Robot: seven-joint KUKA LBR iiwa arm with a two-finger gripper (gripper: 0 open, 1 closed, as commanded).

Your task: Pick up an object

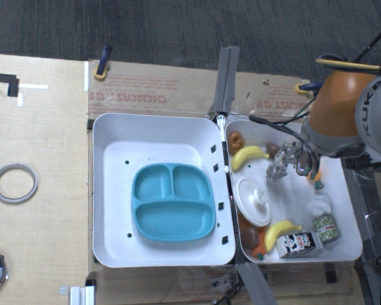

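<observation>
Yellow banana lies at nine o'clock from my claw, just beside it, long axis roughly eight-to-two. Finger state: cannot tell. Nothing visibly held.

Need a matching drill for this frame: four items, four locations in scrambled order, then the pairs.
Items
1. blue plate
2. white lid
3. milk carton
4. roll of tape

Places
A. on the bench, left of both bins
B. near edge of the right bin, beside a banana
C. middle of the left bin
D. left side of the right bin, between two bananas

Pairs: 1-C, 2-D, 3-B, 4-A
</observation>
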